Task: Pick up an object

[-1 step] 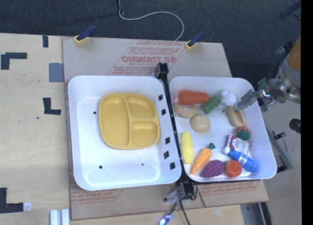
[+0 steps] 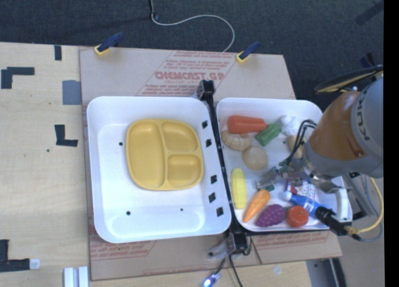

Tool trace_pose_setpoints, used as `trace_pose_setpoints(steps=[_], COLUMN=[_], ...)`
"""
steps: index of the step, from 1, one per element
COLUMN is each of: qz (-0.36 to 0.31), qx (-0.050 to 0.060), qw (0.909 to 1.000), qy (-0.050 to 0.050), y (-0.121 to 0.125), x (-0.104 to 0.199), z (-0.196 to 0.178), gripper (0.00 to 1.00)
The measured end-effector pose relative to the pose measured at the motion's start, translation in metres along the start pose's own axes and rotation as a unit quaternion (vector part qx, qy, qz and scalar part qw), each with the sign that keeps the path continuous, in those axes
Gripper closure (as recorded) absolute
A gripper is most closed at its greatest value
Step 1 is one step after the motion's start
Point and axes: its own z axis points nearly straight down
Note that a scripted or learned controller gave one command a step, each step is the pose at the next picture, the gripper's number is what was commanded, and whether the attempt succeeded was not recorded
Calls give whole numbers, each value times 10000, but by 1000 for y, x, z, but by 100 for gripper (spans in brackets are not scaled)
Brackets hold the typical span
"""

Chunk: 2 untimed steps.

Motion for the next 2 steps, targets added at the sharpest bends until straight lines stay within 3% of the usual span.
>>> trace_pose_setpoints(steps=[1,2], qz=[41,32], qx=[-65,13], qw=[10000,10000], qy=[-58,-3], y=[-20,-22], x=[61,61], z=[-8,-16], gripper=[0,100])
